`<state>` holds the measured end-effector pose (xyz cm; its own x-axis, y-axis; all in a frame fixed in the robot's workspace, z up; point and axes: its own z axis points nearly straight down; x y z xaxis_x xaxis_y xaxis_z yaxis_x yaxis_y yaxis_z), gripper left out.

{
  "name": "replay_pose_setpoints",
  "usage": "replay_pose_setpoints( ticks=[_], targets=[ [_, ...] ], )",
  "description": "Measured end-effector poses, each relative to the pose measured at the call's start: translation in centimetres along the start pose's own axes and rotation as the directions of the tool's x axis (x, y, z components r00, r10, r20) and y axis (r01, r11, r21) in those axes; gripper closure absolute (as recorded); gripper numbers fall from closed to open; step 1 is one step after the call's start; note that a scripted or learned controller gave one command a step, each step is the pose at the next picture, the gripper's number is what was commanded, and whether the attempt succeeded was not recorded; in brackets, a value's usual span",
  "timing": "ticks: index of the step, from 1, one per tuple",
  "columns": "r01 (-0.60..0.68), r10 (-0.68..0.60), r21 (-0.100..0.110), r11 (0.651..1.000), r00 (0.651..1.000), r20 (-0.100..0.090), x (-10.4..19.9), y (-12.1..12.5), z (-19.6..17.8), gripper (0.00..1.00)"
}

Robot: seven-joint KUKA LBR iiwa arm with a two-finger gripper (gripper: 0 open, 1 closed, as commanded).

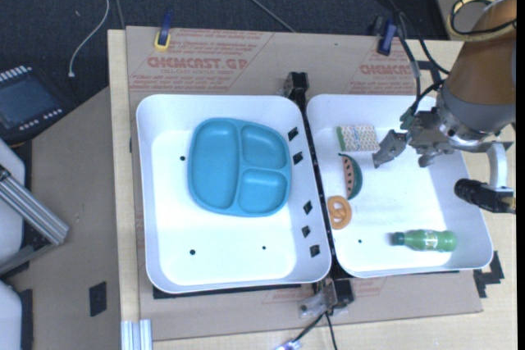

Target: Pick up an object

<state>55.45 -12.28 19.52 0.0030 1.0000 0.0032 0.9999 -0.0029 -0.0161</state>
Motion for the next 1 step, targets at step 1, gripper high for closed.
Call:
replay_pose_setpoints(
  ticks=[1],
  targets=[
    [0.003,-0.003,-0.015,1.0,1.0,0.002,0.04,0.3,-0.77,0.0]
  ],
)
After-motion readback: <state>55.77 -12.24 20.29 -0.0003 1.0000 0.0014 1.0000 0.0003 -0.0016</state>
